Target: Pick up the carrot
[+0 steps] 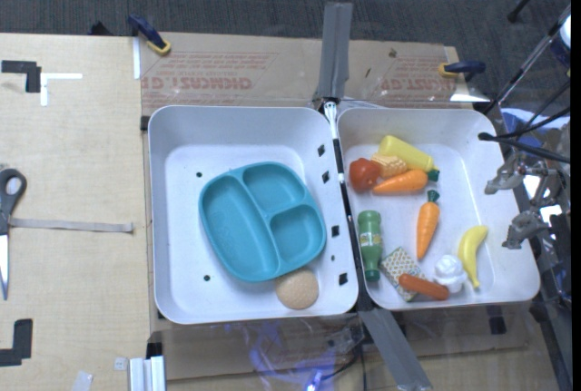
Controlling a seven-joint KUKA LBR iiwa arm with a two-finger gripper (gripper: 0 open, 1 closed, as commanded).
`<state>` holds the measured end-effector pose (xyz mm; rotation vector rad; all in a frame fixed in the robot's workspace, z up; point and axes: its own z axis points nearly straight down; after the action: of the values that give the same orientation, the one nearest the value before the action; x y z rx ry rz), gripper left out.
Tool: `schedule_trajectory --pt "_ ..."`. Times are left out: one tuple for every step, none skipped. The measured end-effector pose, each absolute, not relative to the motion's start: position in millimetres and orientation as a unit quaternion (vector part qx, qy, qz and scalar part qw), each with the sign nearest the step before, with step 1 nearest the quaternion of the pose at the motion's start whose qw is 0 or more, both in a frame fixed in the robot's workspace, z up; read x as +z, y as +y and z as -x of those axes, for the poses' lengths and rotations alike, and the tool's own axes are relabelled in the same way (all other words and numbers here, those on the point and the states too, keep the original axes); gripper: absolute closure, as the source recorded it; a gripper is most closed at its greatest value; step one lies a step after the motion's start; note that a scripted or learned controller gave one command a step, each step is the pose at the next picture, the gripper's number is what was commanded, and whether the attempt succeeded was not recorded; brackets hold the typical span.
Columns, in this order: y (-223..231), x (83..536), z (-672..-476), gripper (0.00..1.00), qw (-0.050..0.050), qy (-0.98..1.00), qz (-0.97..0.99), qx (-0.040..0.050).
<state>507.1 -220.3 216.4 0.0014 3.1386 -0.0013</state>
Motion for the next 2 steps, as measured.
schedule_trajectory --pt "-125.4 93.2 -517.4 0.0 0.003 0.998 0.059 -0.0006" --pt "-125.0 103.4 -519.9 1.0 0.006 0.998 0.061 -0.0017"
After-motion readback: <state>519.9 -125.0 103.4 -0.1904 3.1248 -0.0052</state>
